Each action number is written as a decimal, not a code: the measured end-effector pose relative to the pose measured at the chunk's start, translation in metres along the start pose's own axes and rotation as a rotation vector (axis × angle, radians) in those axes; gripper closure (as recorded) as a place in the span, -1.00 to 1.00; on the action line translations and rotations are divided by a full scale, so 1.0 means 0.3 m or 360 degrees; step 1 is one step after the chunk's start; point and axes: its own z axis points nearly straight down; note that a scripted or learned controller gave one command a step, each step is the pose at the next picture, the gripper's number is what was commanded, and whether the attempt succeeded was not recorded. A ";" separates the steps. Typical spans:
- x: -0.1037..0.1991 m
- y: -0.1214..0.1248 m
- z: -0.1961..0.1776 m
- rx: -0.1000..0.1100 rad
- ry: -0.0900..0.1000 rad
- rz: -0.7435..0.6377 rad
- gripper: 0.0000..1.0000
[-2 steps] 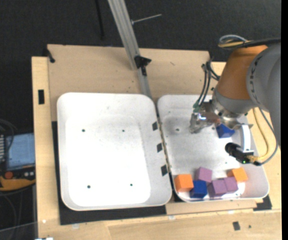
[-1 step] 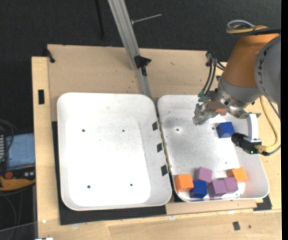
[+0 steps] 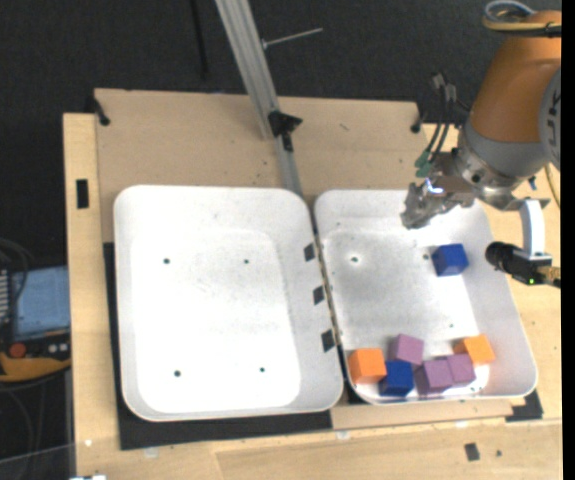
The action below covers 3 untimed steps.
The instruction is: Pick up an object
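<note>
Nothing picked yet: gripper [image 3: 424, 206] hangs at upper right of the right bin [image 3: 502, 298], can't tell its state, w/ the blue cube [image 3: 450, 259] just below-right & other blocks [image 3: 422, 363] clustered at bin's bottom edge.

Gripper [image 3: 422, 211] above rt bin [image 3: 367, 298], blocks [image 3: 422, 365].

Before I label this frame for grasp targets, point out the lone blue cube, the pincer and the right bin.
lone blue cube [image 3: 450, 259], camera view, its top face.
pincer [image 3: 419, 211], camera view, at its fingertips.
right bin [image 3: 387, 293], camera view, bare floor left of the cube.
</note>
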 end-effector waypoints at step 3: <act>0.522 0.043 0.127 0.0018 0.0004 -0.0004 1.00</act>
